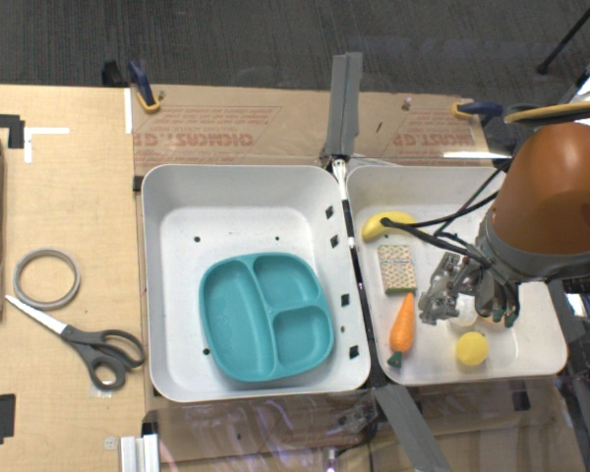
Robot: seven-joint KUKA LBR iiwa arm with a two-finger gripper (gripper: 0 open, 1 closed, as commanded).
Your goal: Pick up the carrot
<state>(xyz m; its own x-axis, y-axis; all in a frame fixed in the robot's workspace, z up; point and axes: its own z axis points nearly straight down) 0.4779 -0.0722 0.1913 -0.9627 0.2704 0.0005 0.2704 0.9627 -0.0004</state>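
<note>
The carrot (402,326), orange with a green stub at its near end, lies on the floor of the right bin (531,362), near that bin's left wall. My gripper (439,306) hangs just to the right of the carrot, low over the bin floor, with nothing visibly between its fingers. The arm's orange band fills the right side above it.
A yellow banana (384,223) lies at the back of the right bin, a tan sponge-like block (397,266) sits behind the carrot, and a yellow lemon (471,348) rests to the gripper's right. The left bin (167,264) holds a teal divided tray (266,315). Scissors (88,343) and a tape roll (46,277) lie on the bench.
</note>
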